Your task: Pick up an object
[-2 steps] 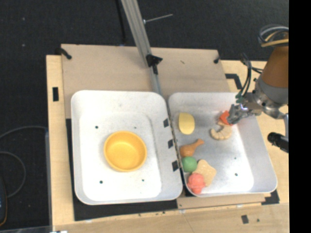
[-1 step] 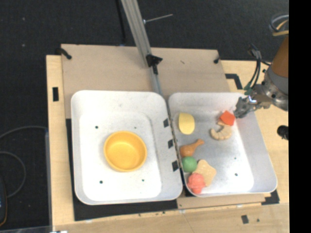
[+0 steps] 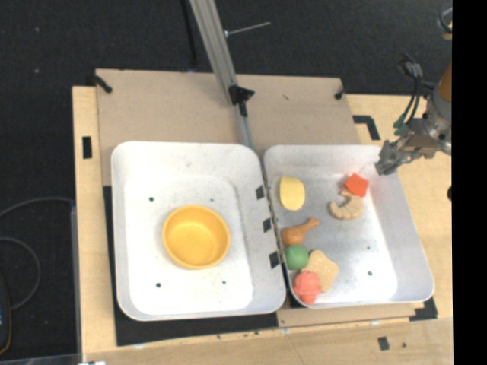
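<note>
Along the lower edge of the frame the bench (image 3: 228,341) is seen, its bare tan board carrying two shallow white bins side by side. In the left bin (image 3: 137,173), lower left of centre, a yellow bowl (image 3: 196,236) sits upright and alone, well apart from everything else; it is judged a poor first target, being wide and rimmed. The right bin (image 3: 396,265) holds the small candidates, clustered toward its left wall. Lowest in the frame, a pink rounded piece (image 3: 307,284) lies touching a tan flat piece (image 3: 324,269), with a green ball (image 3: 296,258) just above and against them. Above that, a brown drumstick-shaped piece (image 3: 299,231) lies pointing to the right, and a pale yellow oval (image 3: 291,193) rests near the dividing wall. Toward the upper right of this bin, a beige curved piece (image 3: 347,208) lies touching an orange-red block (image 3: 355,185). The gripper (image 3: 387,162) is recorded at the upper right corner of the right bin, near the orange-red block but apart from it; whether its claw is released or clenched cannot be told at this scale, and nothing is seen held in it. The arm's position suggests an approach to the orange-red block, the nearest item; crowding by the beige piece is judged a risk. At the top of the frame a grey metal post (image 3: 213,36) rises from the bench's rear.
</note>
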Controlling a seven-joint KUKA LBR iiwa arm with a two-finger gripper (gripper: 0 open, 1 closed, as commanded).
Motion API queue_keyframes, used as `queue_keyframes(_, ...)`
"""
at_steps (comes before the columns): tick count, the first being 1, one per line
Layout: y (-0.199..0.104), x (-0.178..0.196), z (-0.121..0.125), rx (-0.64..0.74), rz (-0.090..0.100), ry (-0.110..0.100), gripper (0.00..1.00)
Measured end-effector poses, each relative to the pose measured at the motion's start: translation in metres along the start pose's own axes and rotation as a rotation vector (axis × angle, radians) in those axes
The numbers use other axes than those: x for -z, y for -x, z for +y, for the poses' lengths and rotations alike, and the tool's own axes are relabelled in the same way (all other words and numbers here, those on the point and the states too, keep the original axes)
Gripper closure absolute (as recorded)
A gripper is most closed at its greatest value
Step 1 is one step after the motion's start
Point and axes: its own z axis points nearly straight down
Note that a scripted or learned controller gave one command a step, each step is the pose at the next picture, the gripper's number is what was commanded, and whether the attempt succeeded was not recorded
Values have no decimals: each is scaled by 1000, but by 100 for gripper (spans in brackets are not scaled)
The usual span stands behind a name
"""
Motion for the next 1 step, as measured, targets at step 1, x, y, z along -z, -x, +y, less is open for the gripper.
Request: queue_keyframes(1, -55, 3, -3, 4, 3, -4, 100)
